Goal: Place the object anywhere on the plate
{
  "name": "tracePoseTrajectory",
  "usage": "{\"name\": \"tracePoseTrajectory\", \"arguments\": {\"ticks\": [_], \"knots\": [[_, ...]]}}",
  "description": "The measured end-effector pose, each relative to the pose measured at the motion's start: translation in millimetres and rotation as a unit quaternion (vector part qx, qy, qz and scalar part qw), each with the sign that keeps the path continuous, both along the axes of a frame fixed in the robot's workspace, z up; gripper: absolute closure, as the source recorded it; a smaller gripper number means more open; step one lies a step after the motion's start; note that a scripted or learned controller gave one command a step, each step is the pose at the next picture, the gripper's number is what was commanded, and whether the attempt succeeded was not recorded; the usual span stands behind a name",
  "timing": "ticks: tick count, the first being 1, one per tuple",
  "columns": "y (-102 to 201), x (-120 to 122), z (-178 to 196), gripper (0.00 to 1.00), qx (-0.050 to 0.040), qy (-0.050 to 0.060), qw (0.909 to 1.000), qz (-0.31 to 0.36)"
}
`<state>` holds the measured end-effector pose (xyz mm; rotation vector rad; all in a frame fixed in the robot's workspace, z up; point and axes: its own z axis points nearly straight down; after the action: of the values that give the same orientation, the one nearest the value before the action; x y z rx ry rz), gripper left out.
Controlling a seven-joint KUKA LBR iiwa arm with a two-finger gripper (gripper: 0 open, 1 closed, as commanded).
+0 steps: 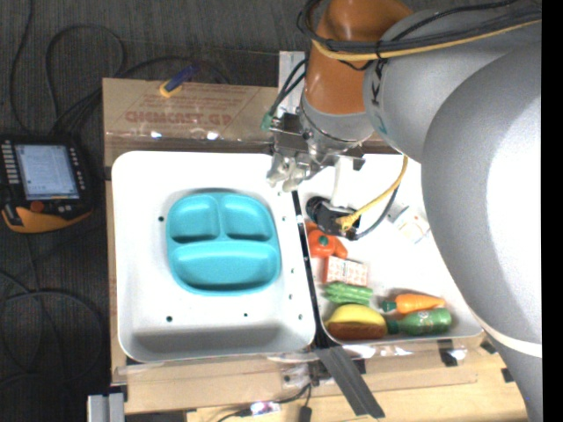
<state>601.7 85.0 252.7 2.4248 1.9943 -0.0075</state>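
The grey arm with the orange band (352,33) reaches in from the right, and its metal two-finger gripper (288,172) hangs over the far end of the divide between the two shallow white bins. Whether it is shut or apart cannot be told from this slanted view, and nothing can be seen held between its tips.

In the left white bin (141,323) lies the turquoise plastic plate with three compartments (223,240), roughly at the bin's centre, with nothing on it.

The right white bin (457,328) holds the toy food, clustered at its near end: a red and orange piece (324,243) close to the divide, a small white and red printed packet (347,273) just beside it, a yellow and brown piece (356,321), an orange carrot (418,303) and a green vegetable (424,322) touching it.

On the floor left of the bench rests a handheld control pendant with a lit screen (42,178).
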Motion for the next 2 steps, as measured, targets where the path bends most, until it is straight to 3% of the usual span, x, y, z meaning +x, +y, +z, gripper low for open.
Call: {"name": "tracePoseTrajectory", "arguments": {"ticks": [1,2], "knots": [[29,-45,-21,1.0,0.0008,0.001,1.0,0.0],[42,-56,-88,1.0,0.0001,0.002,0.979,-0.204]]}}
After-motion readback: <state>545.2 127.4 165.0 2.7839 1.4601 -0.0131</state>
